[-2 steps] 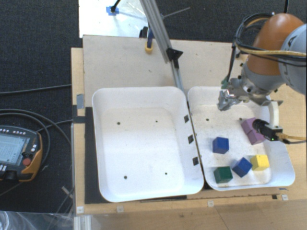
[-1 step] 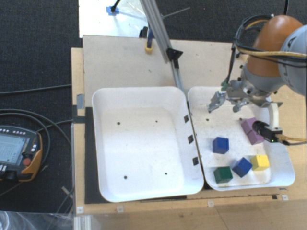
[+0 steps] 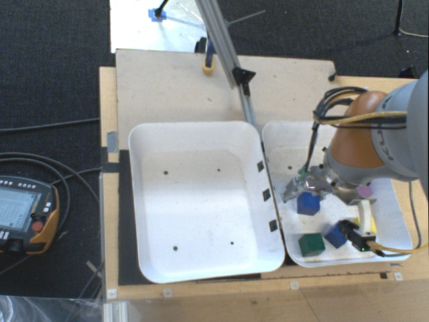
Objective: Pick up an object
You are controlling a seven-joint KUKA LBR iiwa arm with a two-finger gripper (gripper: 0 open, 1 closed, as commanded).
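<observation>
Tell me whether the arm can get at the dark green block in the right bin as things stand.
Probably yes. The dark green block lies uncovered near the right bin's front wall, and the end effector is close, over the blue cube. The wall may crowd it.

Fixed overhead cam, slanted down, mid-range, both bins (image 3: 201, 136), bench (image 3: 161, 79) in frame
</observation>
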